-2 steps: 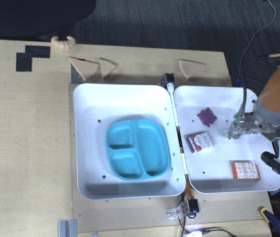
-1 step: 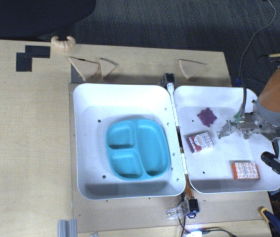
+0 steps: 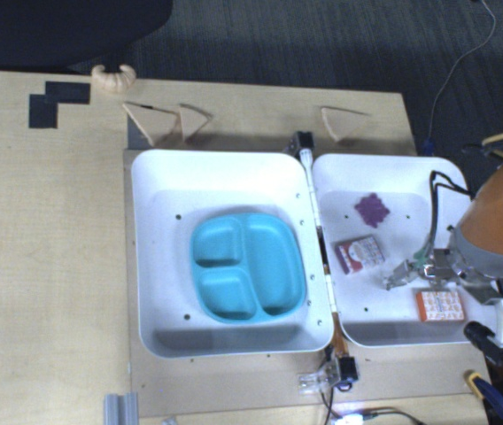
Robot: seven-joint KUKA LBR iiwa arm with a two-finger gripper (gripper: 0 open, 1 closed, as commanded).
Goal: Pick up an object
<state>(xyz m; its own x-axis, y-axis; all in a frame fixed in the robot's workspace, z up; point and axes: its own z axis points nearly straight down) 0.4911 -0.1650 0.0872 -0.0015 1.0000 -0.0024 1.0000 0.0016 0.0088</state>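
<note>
Single fixed camera above the bench (image 3: 48, 264), looking down at a slant from moderate height. Both white bins, the left bin (image 3: 158, 237) and the right bin (image 3: 411, 180), lie mid-frame; dark floor (image 3: 322, 25) crosses the top edge.

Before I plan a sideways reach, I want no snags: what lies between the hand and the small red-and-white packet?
Only bare white bin floor lies between the hand and the small red-and-white packet in the camera view.

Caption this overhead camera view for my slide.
Robot hand over right white bin near red-and-white packet; blue divided plastic tray in left bin.
</note>
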